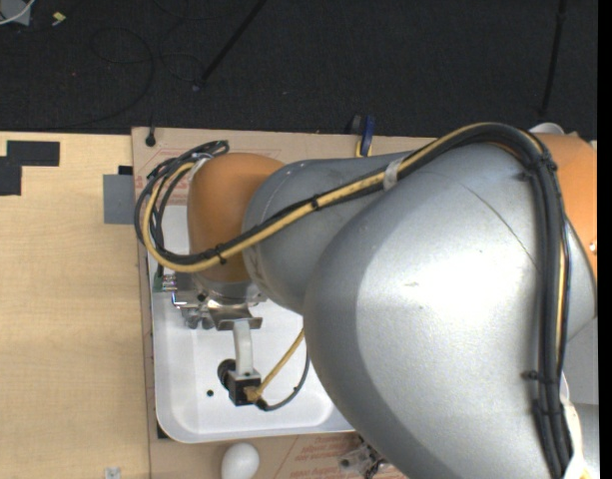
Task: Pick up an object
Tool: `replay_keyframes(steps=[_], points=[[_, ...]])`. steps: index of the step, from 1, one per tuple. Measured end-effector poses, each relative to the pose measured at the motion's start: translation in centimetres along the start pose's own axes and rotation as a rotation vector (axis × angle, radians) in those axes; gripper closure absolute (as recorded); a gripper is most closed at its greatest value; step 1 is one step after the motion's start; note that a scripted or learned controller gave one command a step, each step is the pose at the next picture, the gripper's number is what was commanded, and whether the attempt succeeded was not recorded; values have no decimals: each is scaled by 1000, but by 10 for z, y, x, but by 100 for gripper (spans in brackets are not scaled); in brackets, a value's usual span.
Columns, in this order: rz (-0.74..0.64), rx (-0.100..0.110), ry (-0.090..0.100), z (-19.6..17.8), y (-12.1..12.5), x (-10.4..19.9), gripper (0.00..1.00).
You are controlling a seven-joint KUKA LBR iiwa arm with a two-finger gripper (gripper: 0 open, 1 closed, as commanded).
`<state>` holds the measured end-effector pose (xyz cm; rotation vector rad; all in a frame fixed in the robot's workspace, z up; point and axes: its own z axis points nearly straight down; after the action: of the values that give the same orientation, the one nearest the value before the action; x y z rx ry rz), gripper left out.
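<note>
My grey arm reaches in from the right and covers most of both bins. Its orange wrist band hangs over the left white bin (176,407), and the gripper (216,317) points down into that bin's middle. A small green thing (164,283) peeks out at the bin's left wall, right beside the gripper; I cannot tell what it is or whether they touch. A tiny dark speck (210,394) lies on the bin floor nearer the front.
A white ball (241,459) sits on the bench just outside the bin's front rim. A blue item (363,128) stands at the far edge behind the bins. Bare wooden bench (56,317) stretches to the left.
</note>
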<state>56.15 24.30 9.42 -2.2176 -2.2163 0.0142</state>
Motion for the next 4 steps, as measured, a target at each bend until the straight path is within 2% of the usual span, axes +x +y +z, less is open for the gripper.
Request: replay_keyframes(steps=[1,2,3,4], points=[[-4,-23,5,-140,53,1,100],[-5,-7,0,-130,49,1,0],[0,-8,0,-4,16,-2,0],[5,-1,-1,-12,16,-3,100]])
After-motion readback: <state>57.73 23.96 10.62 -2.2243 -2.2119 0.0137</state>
